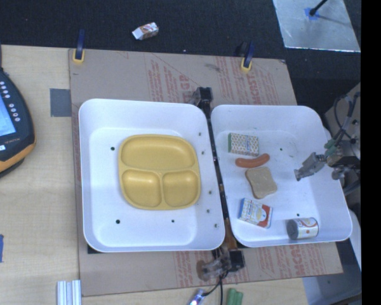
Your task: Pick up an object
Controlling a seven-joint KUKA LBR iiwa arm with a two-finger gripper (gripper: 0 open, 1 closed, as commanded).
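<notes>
The right bin (305, 122) holds several small objects. A green and white box (243, 143) lies at its upper left, with a red sausage (252, 161) just below it. Under that is a brown bread slice (261, 182), then a small blue, white and red carton (255, 212). A grey can (302, 227) lies on its side near the front rim. My gripper (307, 168) reaches in from the right edge and hangs over the bin's right part, apart from every object, with nothing seen in it.
The left bin (95, 170) holds a yellow divided plate (159, 171). An orange and black handheld pendant (3, 126) rests on the bench at far left. Clamps (203, 96) sit between the bins at back and front.
</notes>
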